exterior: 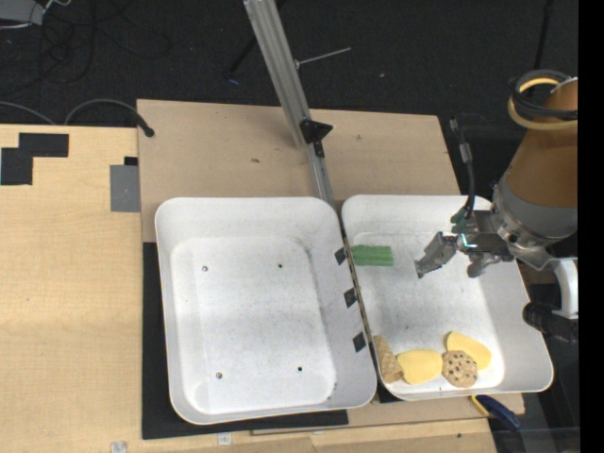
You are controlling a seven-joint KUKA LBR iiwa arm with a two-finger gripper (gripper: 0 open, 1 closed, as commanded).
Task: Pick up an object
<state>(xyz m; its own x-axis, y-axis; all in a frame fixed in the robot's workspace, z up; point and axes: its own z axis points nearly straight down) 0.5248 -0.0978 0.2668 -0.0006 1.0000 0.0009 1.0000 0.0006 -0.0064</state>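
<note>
The tool hung over the right bin, fingers spread and apparently holding nothing, green block just to its left by the divider, where a slanted descent risked clipping the wall and missing it.

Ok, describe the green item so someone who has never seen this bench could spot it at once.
Start at the right bin of the two white ones. Along its far-left side, beside the divider between the bins, lies a small flat green block, alone on bare white floor. It is the only green thing there: the yellow pieces and the round brown cookie cluster at the near edge.
</note>
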